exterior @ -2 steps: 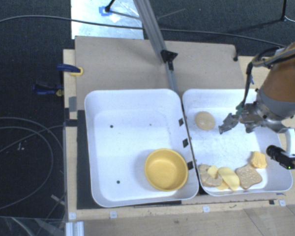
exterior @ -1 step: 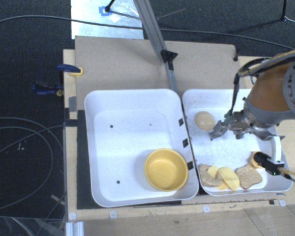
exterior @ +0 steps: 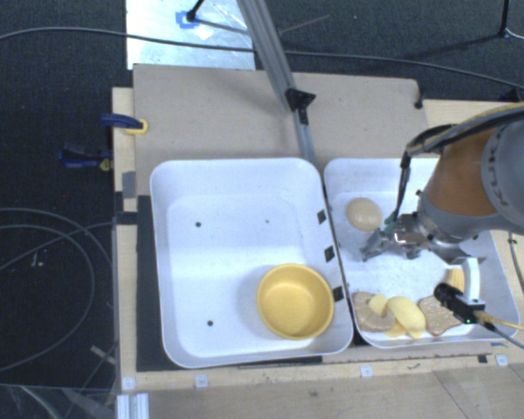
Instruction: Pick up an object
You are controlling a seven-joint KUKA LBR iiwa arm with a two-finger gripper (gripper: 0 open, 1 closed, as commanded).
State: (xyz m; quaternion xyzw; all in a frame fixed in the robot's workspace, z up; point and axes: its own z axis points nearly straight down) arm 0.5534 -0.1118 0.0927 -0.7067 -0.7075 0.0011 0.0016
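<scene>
From my remote seat the gripper [exterior: 377, 247] looks spread wide and empty in the right bin [exterior: 349, 175], the beige ball [exterior: 363, 214] at its eleven o'clock, so I fear, blur permitting, it closes on bare floor beside it.

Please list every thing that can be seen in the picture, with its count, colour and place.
bins: two, white, side by side on the bench
bowl: one, yellow, near corner of left bin
round piece: one, beige, far part of right bin
small food-like pieces: several, yellow and tan, near edge of right bin
clamps: two, blue and yellow, bench's left edge
arm: one, grey with orange band, from right
hand: one, metal, over right bin
</scene>
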